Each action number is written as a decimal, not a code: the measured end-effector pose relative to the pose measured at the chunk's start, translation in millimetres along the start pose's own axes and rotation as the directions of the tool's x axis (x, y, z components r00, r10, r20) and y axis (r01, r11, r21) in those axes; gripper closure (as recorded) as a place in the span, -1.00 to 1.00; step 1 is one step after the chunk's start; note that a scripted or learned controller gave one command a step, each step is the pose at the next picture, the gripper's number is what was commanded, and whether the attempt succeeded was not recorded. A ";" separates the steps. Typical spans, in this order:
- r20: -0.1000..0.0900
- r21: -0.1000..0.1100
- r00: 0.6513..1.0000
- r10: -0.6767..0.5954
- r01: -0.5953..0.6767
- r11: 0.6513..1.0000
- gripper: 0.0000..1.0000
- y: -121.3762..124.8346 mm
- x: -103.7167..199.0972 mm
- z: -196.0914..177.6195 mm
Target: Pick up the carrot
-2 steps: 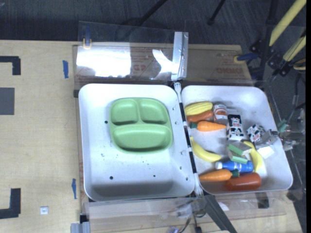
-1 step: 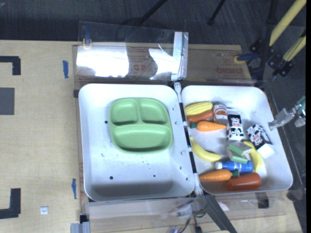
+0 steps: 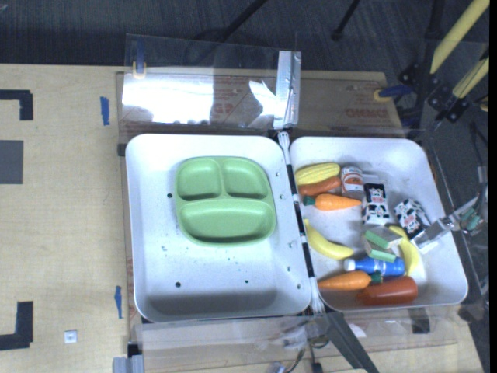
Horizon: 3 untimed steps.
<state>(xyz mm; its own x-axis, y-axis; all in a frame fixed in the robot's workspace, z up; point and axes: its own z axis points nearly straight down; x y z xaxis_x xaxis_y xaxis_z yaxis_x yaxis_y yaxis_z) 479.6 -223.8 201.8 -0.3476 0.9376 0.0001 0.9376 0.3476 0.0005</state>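
Orange carrot [image 3: 338,203] (right bin), gripper [image 3: 432,235] apart.

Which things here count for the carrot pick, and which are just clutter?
For the job:
upper carrot
lower carrot
gripper

Lying about:
green tray in the left bin
bananas
hot dog
cow cartons
blue bottle
red sausage

Even, fairly bright overhead light washes the white bins [image 3: 155,286]. Strong glare streaks the clear panel [image 3: 202,92] behind them. Shadows are soft; the dark background is slightly blurred, perhaps grainy.
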 end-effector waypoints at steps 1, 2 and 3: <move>0.003 -0.004 1.000 0.002 -0.002 1.000 1.00 0.7 -1.1 -10.3; 0.007 -0.007 1.000 0.004 -0.003 1.000 1.00 1.5 -2.2 -20.5; 0.007 -0.007 1.000 0.004 -0.004 1.000 -1.00 1.5 -2.2 -20.5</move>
<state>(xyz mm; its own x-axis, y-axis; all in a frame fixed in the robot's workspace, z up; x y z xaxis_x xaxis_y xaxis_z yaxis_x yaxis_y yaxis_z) 481.8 -225.4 222.3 -0.3442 0.9389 -0.0068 0.9388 0.3443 0.0074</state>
